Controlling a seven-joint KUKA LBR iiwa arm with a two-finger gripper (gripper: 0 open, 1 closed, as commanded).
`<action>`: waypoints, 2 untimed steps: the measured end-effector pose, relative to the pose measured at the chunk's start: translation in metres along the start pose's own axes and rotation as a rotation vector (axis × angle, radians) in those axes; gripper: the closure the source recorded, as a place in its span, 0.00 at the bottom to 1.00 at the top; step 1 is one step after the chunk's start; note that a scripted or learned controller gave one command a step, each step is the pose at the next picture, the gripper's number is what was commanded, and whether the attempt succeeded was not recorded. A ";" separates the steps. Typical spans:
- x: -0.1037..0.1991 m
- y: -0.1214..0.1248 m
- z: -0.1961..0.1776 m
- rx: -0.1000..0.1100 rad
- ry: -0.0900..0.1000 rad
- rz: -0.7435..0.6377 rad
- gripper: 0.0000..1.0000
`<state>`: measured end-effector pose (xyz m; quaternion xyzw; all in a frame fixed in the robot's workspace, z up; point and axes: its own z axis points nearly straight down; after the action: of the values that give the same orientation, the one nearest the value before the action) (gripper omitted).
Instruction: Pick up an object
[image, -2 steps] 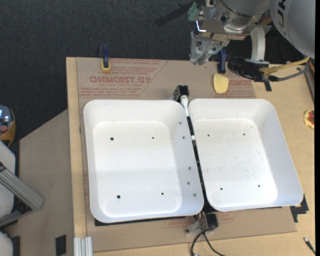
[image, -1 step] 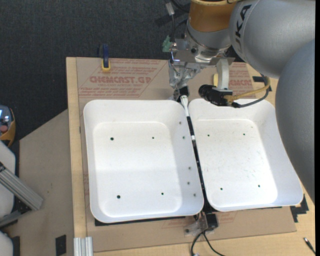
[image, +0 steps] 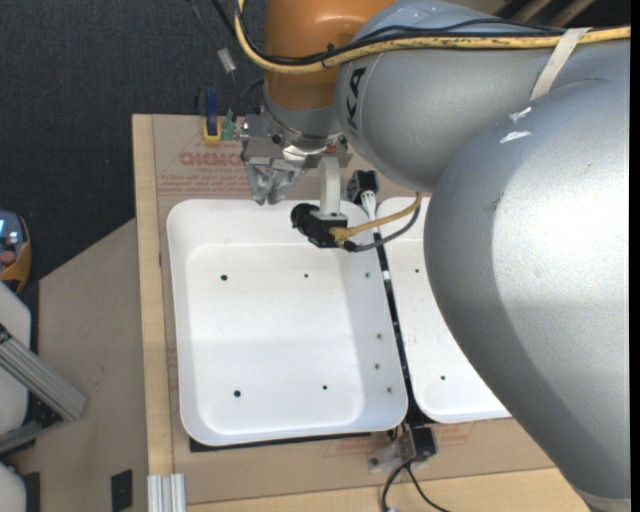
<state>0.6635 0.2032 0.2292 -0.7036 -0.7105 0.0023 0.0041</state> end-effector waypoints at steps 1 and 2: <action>-0.042 0.003 -0.068 -0.015 -0.002 0.012 1.00; -0.110 0.001 -0.145 -0.019 -0.004 0.016 1.00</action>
<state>0.6674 0.0929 0.3743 -0.7092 -0.7050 -0.0032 -0.0039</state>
